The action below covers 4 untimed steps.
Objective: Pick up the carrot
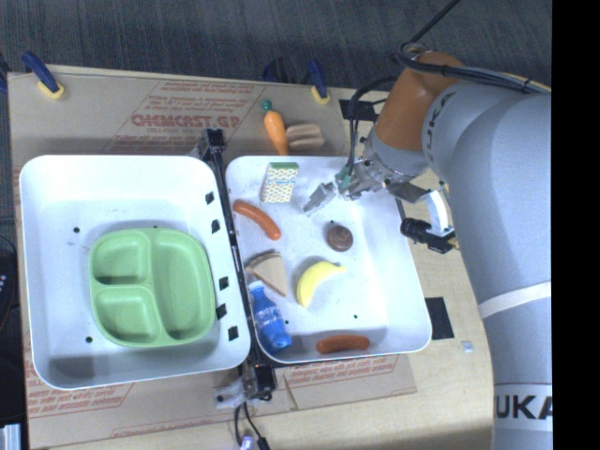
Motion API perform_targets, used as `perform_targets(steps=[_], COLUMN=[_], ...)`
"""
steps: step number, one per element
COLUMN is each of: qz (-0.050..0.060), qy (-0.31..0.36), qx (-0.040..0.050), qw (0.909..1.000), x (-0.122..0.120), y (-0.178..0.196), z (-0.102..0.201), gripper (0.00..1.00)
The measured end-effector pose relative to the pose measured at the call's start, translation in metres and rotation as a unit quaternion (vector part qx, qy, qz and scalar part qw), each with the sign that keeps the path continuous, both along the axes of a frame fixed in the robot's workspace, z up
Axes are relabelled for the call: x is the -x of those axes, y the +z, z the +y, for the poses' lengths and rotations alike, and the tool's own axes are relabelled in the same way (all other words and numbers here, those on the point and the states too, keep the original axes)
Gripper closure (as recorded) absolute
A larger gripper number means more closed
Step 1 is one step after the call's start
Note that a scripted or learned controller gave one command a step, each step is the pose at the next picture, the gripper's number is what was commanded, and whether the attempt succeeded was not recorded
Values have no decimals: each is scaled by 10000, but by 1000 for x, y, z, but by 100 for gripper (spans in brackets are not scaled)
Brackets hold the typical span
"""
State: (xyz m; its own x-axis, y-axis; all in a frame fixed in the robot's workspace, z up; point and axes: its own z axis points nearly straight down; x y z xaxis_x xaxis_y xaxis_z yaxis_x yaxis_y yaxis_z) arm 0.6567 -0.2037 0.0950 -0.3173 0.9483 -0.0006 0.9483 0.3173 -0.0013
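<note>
The carrot [274, 129] is orange with a green top. It lies on the cardboard just behind the right bin's [412, 289] far rim, outside the bin. My gripper [321, 196] hangs over the far part of the right bin, to the right of a green-and-white box [279, 182]. It is below and to the right of the carrot and apart from it. Nothing shows held in it.
A tan bun [305, 137] lies right next to the carrot. The right bin holds a sausage [258, 218], a brown round piece [339, 238], a banana [317, 280], a bread wedge [270, 270], a blue bottle [269, 319] and another sausage [343, 344]. The left bin [37, 251] holds a green divided plate [152, 284].
</note>
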Motion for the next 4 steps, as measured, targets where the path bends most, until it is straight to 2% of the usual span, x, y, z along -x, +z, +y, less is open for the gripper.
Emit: perform_targets(steps=[1,2,3,4], qz=[10,9,-2,-7], qy=[1697,1717,1321,1289], qx=[-8,0,-7,9], qw=[9855,9851,9912,9917], x=[10,9,49,72], y=[-3,8,107,188], z=[-7,-7,125,29], gripper=[0,100,100,100])
